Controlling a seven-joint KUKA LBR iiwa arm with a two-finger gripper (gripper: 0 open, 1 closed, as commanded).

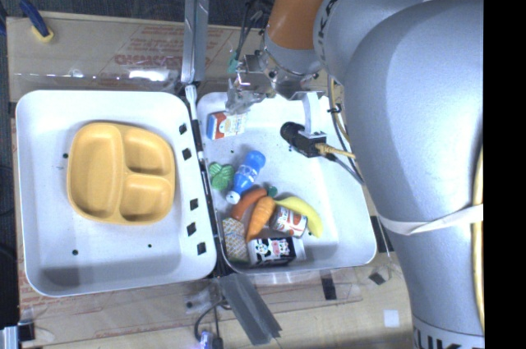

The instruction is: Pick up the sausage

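While the yellow tray (121, 171) sits alone in the left bin (41, 257), the right bin (349, 245) holds a pile of toys. The sausage (244, 204) lies near the middle of that pile, touching the orange carrot (261, 215), just below the blue bottle (246, 173). A banana (306, 213) lies to the right. The jaws hang over the bin's far corner, above a small carton (220, 126); whether they are apart or together cannot be told.

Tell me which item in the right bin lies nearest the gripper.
The small red-and-white carton at the bin's upper left, directly below the gripper; the bottle, carrot and banana lie lower.
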